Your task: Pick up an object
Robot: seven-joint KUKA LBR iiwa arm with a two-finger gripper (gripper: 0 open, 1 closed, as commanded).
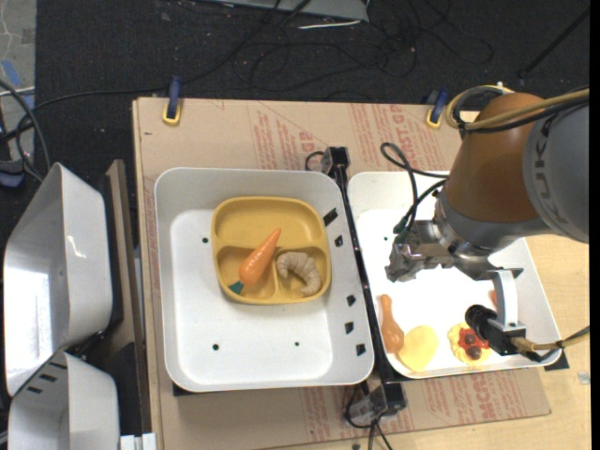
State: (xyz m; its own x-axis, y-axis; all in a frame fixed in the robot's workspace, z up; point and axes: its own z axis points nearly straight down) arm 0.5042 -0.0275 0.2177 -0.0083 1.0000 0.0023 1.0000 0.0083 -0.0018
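Objects available for picking lie in both shallow white bins. Left white bin (187, 345): it holds a yellow plastic divided plate (234, 223), set slightly above the bin's centre. An orange plastic toy carrot (260, 257) lies tilted across the plate's divider, its thick end toward the lower left compartment. A pale beige toy shrimp (300, 270) lies curled in the lower right compartment, just beside the carrot and apart from it.

Right white bin (375, 195): three small items lie along its near edge. An orange elongated toy shaped like a drumstick (389, 322) lies at the lower left, near the wall shared with the left bin. A flat pale yellow round piece (420, 345) touches or slightly overlaps its lower end. A small yellow and red toy (466, 341) lies further right, partly hidden by a black fitting on the arm's cabling.

Grey arm with orange band (506, 172): it reaches in from the right and hangs over the upper half of the right bin. The two-finger gripper (405, 259) points down and left, above bare bin floor, well apart from the three items below it. Nothing is visible between its fingers. Whether the fingers stand apart or together cannot be told at this angle.

Both bins rest on a brown cardboard-covered bench (281, 129).
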